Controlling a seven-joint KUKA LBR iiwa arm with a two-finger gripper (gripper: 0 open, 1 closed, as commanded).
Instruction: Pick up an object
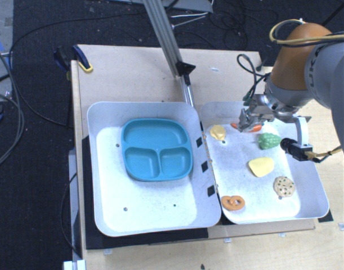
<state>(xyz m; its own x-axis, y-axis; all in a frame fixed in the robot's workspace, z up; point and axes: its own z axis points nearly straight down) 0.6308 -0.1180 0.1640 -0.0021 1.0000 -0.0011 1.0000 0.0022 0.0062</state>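
Leftward, blue divided plate (157,149) in left bin (104,207). Right bin (307,204): pale yellow piece (218,133), pretzel (233,202), yellow slice (261,166), cookie (284,187), green broccoli (268,140). Claw (249,122) low over an orange-red item (251,128), touching it; finger spread cannot be told.

The grey arm (324,66) with its orange band runs off the picture's right edge. The dark end effector (249,122) covers most of a small orange-red object (254,129) directly beneath it, so that object's shape cannot be told. The end effector's tips are too small and dark to make out.
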